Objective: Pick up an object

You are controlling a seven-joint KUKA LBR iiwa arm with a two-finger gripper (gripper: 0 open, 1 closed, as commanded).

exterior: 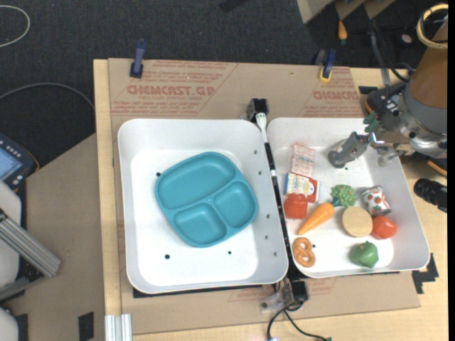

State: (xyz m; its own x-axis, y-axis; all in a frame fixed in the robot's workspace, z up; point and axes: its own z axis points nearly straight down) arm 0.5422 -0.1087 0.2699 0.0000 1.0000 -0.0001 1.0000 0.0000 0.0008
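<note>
Hand (346, 151) sits over the far part of the right bin (419, 227), arm (426, 98) coming in from the right. Grip state: cannot tell at this angle. Nothing visibly held.

Step, as I judge it: approach, no grasp made yet. The hand is above bare bin floor, with the nearest items just beside and below it in view.

Candidate objects, all in the right bin:
- two small packets (302, 170), at the bin's left side, nearest the hand
- red pepper (295, 206), touching the lower packet
- carrot (316, 218), lying at a slant beside the pepper
- broccoli (343, 195), just beside the carrot tip
- small can (375, 201), tilted, right of the broccoli
- tan disc (357, 222), touching a tomato (384, 227)
- green pepper (365, 254) and pretzel (303, 251) at the near edge

Next move, my judgement: pick one target, centre over it and descend. The packets lie flat and may be hard to pinch; the broccoli or green pepper look like easier grabs.

In the way: the middle cluster is tightly packed, so closing on the disc or can risks nudging neighbours. The pretzel lies close to the bin wall.

Left bin (135, 212) holds a teal divided plate (206, 199), well apart. Both bins rest on the cardboard-covered surface (178, 87).
</note>
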